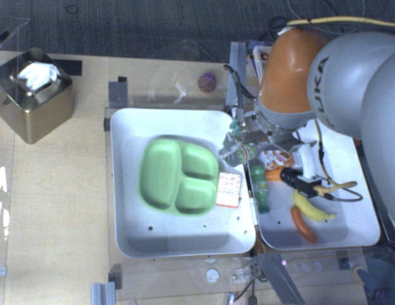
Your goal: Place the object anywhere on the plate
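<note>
Hovering over the seam between the bins, the claw (243,146) is seen right of the green plate (178,175); its grip cannot be told.

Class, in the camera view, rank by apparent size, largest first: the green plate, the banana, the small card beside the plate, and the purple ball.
1. green plate
2. banana
3. card, which looks close to the banana, so their order is unsure
4. purple ball
</note>
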Robot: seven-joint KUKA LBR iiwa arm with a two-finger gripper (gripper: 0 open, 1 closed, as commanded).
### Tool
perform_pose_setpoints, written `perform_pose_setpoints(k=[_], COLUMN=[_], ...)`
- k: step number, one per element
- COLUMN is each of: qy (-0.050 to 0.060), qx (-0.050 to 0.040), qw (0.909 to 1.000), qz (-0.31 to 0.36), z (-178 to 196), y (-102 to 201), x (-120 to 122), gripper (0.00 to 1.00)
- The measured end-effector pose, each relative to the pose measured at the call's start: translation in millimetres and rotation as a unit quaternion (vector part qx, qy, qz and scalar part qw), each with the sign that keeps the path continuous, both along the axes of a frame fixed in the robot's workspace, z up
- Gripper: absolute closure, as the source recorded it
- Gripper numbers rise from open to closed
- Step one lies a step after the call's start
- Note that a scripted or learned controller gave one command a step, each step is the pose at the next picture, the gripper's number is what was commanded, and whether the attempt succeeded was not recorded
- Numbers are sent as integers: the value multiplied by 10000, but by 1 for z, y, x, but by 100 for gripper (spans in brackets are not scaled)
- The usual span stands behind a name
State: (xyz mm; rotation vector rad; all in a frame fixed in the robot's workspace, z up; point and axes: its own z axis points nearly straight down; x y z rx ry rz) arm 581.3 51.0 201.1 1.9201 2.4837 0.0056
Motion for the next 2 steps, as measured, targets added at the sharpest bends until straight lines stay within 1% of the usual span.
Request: perform_pose_setpoints(k=[1,2], qy=[-8,-10], qx=[0,0], qw=[9975,9975], qz=[708,703], z=[-15,-15], y=[45,44], x=[-22,-22], gripper=[100,0])
